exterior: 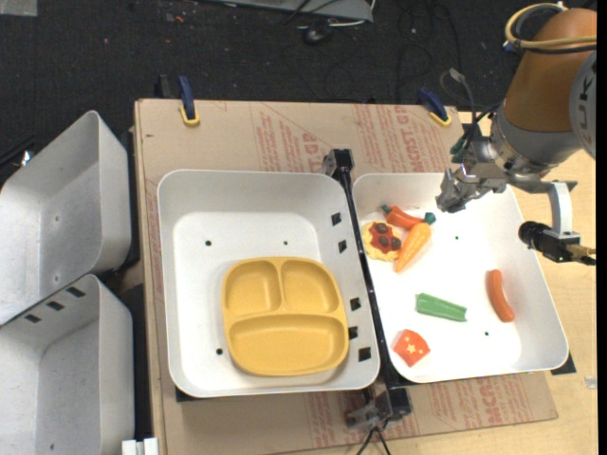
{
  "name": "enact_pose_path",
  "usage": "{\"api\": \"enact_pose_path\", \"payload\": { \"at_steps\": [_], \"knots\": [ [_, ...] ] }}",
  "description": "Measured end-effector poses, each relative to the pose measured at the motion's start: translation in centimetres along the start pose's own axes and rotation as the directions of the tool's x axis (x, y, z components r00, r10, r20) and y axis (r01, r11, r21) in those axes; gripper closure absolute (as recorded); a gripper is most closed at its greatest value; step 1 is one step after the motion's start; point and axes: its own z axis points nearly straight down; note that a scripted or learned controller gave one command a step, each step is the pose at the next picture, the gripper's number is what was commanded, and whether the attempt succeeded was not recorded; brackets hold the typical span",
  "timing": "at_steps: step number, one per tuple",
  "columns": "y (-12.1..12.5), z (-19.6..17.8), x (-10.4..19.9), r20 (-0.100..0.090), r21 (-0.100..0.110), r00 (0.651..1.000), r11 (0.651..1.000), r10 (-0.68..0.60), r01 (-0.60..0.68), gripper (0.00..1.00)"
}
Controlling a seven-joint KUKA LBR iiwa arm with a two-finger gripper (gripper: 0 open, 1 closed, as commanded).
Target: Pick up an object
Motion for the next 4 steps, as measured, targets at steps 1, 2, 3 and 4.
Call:
{"api": "enact_pose_path", "payload": {
  "at_steps": [1,2,3,4],
  "knots": [
    [0.1,-2.4,0.0,-0.001,0.003,1.000,1.000,0.000,0.000,1.00],
    [-1.5,-2.8,5.3,-0.004,0.008,1.000,1.000,-0.004,0.004,1.00],
    [-3.1,-1.5,9.8,-0.002,0.009,1.000,1.000,-0.002,0.002,1.00],
    [-4.4,0.1,15.2,-0.003,0.010,1.000,1.000,-0.004,0.004,1.00]
  ]
}}
